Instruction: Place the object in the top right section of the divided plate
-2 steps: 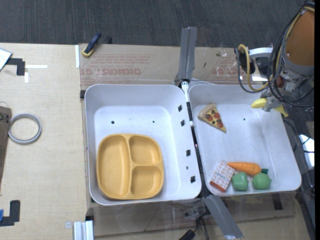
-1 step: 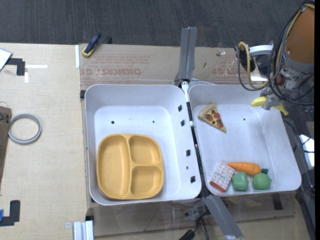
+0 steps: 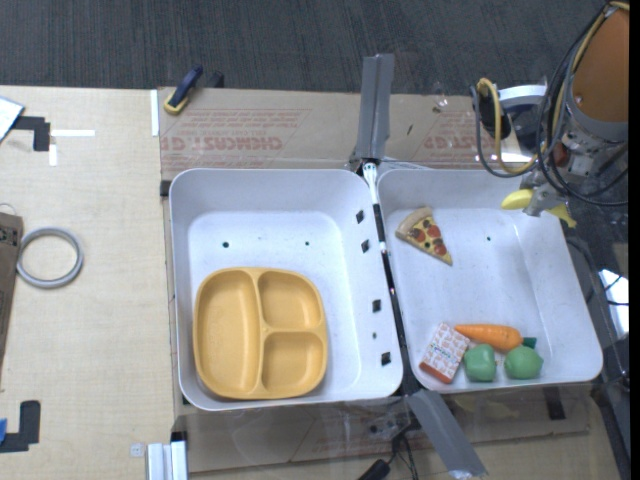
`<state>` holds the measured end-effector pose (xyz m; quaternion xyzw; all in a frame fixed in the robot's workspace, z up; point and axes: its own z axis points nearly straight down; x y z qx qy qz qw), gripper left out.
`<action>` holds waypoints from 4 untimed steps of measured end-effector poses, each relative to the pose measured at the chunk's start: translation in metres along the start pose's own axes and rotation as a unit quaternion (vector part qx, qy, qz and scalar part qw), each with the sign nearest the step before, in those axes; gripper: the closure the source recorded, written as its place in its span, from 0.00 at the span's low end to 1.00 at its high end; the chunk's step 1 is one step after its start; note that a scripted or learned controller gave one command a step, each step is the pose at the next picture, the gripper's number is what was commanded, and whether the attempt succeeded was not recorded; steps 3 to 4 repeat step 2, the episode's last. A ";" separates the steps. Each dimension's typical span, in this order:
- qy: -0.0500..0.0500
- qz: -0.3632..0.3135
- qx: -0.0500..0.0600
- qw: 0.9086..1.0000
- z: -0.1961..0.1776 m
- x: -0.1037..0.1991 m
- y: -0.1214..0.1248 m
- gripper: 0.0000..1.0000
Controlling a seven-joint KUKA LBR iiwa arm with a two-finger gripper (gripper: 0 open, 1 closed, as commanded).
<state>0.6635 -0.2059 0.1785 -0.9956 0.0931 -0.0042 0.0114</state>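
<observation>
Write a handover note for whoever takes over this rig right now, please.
Gripper: above the right white bin's far right corner, a small yellow banana-like object at its tip; grip unconfirmed.
Yellow divided plate: in the left white bin, sections bare.
Right bin: pizza slice toy, orange carrot, two green items, small packet.
Done: nothing placed. Left: put the object in the plate's top right section.

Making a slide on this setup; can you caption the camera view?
Yellow divided plate in left bin; toy foods in right bin; gripper at its far corner.

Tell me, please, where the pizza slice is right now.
The pizza slice lies in the right bin, near its upper left corner, well above the carrot.
</observation>
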 end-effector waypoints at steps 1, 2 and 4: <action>0.000 -0.001 0.003 1.000 -0.008 0.001 -0.004 1.00; -0.005 0.008 -0.008 1.000 0.064 -0.011 -0.026 1.00; -0.005 0.008 -0.008 1.000 0.064 -0.011 -0.026 1.00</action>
